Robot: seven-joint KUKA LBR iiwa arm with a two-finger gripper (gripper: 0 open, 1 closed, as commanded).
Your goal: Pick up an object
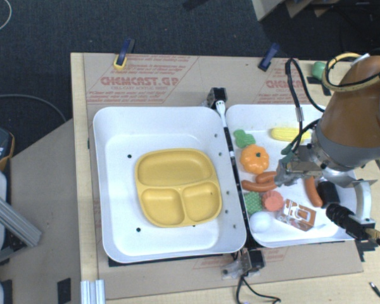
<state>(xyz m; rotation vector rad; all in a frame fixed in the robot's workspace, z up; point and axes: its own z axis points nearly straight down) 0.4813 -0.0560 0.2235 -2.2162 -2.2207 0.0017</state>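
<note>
Claw (285, 171) sits low in the right bin (266, 235), arm reaching in from my right, wrist bent over the toys. Can't tell its grip state. It's touching the upper sausage (265, 179). I count two sausages, one pumpkin (254, 159), one corn cob (284, 133), one yellow tray (175, 187) in left bin (114, 170).

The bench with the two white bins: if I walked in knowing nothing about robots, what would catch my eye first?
Probably the yellow divided tray, lying alone in the left bin. Next, the right bin, crowded with bright toy food: an orange pumpkin, a yellow corn cob and a sausage. Over it hangs the grey and orange arm, its end effector low among the toys, near the sausage.
</note>
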